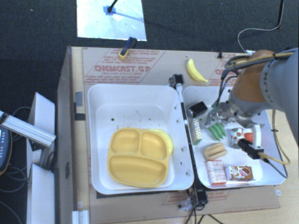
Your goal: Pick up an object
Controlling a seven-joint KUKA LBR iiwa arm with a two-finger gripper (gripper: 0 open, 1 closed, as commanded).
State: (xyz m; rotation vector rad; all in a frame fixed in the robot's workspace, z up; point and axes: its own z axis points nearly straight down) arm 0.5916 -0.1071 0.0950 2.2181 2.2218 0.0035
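Overhead slanted view of the counter [140, 62] carrying two shallow white bins side by side. The left bin [135, 99] holds a yellow divided tray [138, 157]. The right bin [268, 183], the landmark for this legend, holds the candidate objects: a black block [197, 108] near its far left corner, a speckled cylinder [196, 130] along its left wall, a bunch of green beans [217, 131] near its centre, a tan bun [215, 150] just in front of the beans, a red-and-white packet [241, 135] to the right of the beans, and a pink carton [215, 171] with a brown carton [240, 172] beside it along the near wall. A yellow banana [196, 72] lies outside the bin, on the counter behind its far wall. The arm [261, 80] reaches in from the bin's right side, and the end effector [218, 120] hangs low over the bin's centre, directly above the far end of the green beans; whether it is open or closed cannot be told from this angle, and no object is seen between its parts. Judged step: descent toward a grasp, with nothing yet lifted. The next move likely calls for settling squarely onto the beans, closing, then rising clear of the neighbouring bun and packet.
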